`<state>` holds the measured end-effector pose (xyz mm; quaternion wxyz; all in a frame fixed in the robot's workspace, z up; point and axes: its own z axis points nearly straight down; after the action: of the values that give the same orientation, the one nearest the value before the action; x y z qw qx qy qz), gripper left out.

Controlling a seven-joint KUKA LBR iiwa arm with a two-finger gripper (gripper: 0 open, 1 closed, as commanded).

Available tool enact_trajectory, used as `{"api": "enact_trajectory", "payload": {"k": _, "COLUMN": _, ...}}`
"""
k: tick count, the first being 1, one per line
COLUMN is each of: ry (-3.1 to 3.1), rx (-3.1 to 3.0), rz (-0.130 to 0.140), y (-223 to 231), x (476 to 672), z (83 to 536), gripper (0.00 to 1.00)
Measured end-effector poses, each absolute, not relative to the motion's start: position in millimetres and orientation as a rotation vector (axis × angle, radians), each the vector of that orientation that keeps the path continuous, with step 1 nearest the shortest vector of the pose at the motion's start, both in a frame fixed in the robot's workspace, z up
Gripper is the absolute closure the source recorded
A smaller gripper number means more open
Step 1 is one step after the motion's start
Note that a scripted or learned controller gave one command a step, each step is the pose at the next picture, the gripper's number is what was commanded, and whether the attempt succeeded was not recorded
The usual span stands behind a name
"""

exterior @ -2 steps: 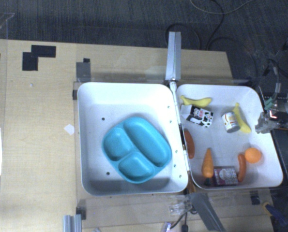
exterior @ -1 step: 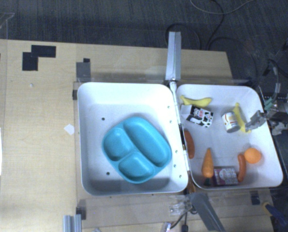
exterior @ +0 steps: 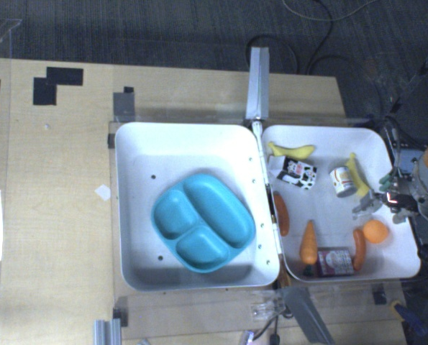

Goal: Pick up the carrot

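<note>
Camera view is showing the carrot point(exterior: 308, 242) as a short orange cone, lying in the right bin point(exterior: 327, 136) near its front wall with its long axis running nearly front to back, the narrow tip pointing toward the far side. Sharing that bin are a banana point(exterior: 291, 150), a black-and-white box point(exterior: 297, 172), a small can point(exterior: 342, 180), a dark red packet point(exterior: 335, 260) and an orange ball point(exterior: 375, 231). Sitting in the left bin point(exterior: 134, 214) is a blue divided plate point(exterior: 203, 221). Hovering at the right bin's right edge is the gripper point(exterior: 375, 200); whether it is clenched or released, I cannot tell.
</note>
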<state>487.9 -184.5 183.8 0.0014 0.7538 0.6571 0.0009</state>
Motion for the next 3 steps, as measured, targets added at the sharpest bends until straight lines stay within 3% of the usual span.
{"api": "enact_trajectory", "payload": {"k": 1, "ry": 2.082, "rx": 2.346, "rz": 0.005, "y": -196.1, "x": 488.8, "z": 95.5, "gripper": 0.00}}
{"api": "enact_trajectory", "payload": {"k": 2, "ry": 2.082, "rx": 2.341, "rz": 0.009, "y": -195.8, "x": 490.7, "z": 106.4, "gripper": 1.00}}
{"api": "enact_trajectory", "payload": {"k": 3, "ry": 2.193, "rx": 2.242, "rz": 0.006, "y": -134.8, "x": 534.7, "z": 209.2, "gripper": 1.00}}
